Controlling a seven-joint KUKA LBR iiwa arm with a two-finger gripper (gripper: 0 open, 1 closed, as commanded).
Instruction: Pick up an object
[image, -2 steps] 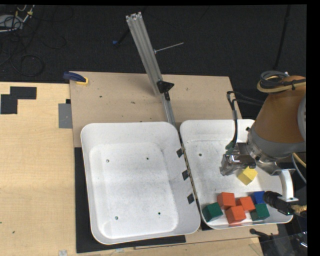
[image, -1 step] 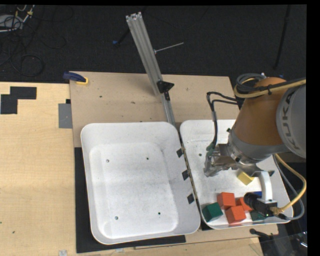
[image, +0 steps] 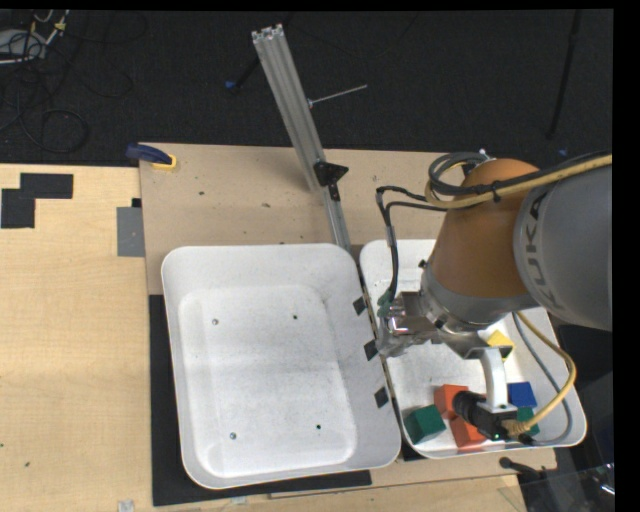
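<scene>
Gripper (image: 402, 322) over right bin (image: 412, 375), by its left wall. Open or shut: can't tell. Green block (image: 425, 423) at bin front, next to orange block (image: 455, 398). Prob. light, hard; grab flat sides.

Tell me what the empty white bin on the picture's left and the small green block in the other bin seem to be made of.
The shallow white bin looks like moulded plastic with a matte finish: rounded corners, soft rim, no glare. The small green block seems to be painted wood or hard plastic: flat, even colour, but it is too small here to decide.
</scene>
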